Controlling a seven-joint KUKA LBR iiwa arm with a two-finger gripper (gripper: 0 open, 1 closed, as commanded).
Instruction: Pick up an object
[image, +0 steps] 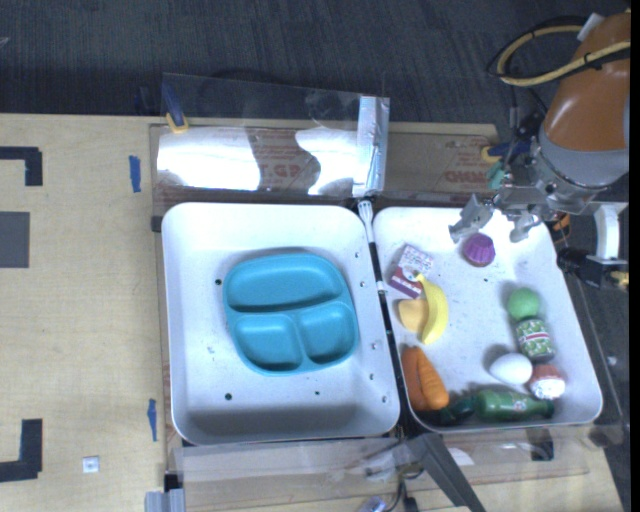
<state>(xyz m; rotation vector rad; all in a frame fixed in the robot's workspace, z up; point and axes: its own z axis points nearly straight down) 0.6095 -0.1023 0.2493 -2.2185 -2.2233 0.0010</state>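
My gripper (494, 223) hangs open over the back of the right bin (570, 300), its two grey fingers spread wide with nothing between them. A small purple object (479, 249) lies just below and between the fingertips. Further toward the front lie a yellow banana (432, 310), an orange carrot (427, 381), a green round object (523, 302), a green can (535, 338), a white egg (513, 370), a green bottle (505, 404), a red-and-white piece (548, 384) and a purple-and-white packet (409, 270).
The left bin (190, 250) holds a blue sectioned tray (290, 310). A clear plastic panel (270, 150) stands behind the left bin. Yellow cables (535, 50) loop above the arm's orange band (590, 115) at the top right.
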